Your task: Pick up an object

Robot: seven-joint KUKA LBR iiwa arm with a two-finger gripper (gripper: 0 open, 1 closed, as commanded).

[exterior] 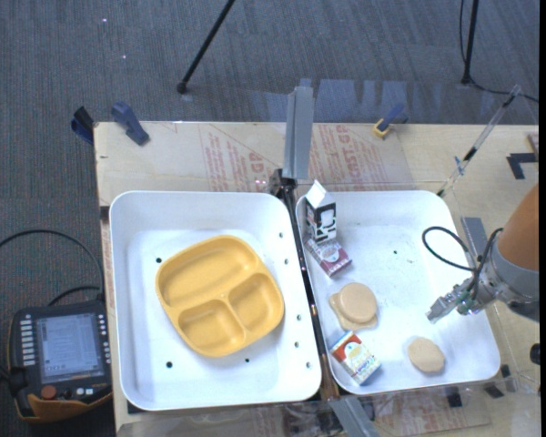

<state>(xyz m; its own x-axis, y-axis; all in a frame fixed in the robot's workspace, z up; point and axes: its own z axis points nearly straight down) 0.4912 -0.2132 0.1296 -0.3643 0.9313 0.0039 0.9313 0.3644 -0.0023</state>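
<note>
Gripper (448,306), finger state not discernible, hovers by right bin's (409,217) right wall above small cookie (426,355) near its front-right corner; risk: descent misses or nudges cookie against wall.

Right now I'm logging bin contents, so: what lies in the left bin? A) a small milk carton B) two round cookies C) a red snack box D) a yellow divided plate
D: the yellow divided plate lies alone in the left bin, its three compartments facing up.
</note>
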